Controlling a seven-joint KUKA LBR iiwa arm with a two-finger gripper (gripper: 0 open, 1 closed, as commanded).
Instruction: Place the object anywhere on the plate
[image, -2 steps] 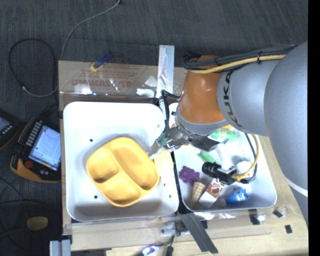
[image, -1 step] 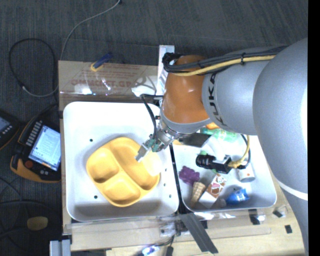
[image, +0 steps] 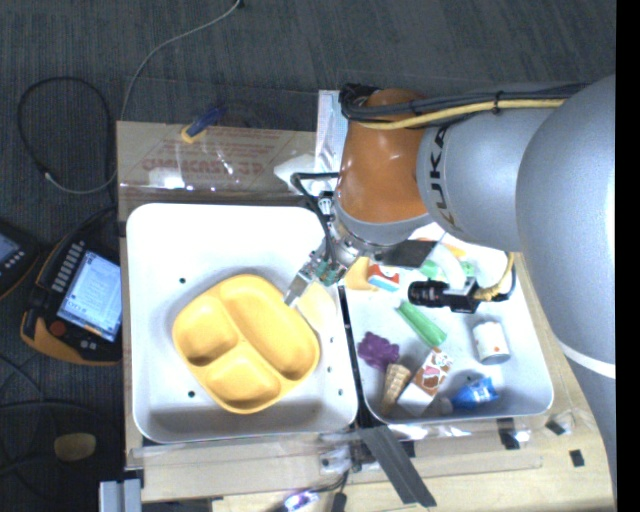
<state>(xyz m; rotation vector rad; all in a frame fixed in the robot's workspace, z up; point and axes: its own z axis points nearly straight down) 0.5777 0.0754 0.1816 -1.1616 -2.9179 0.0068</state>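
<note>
— Since the arm reaches in from the right, where does the gripper sit?

— Over the left bin, near its right wall, with its tip just above the upper right rim of the yellow plate. The orange band sits up and to the right of it.

— Are the fingers spread or pinching something?

— I cannot tell. The tip is small and partly blurred, and I see no clear object between the fingers.

— And the plate itself?

— It lies down and to the left of the gripper, in the left bin. It has three shallow compartments, and its rim nearly meets the gripper's tip.

— Where are the things that could be picked?

— All to the right of the gripper, in the right bin. A purple toy lies down and to the right, closest of all. Below that is an ice-cream cone, beside a small carton. A green stick lies further right, and a white cylinder and a blue item are well beyond it.

— Anything directly under the wrist?

— A red and white pack just right of the gripper, partly hidden by the arm.
</note>
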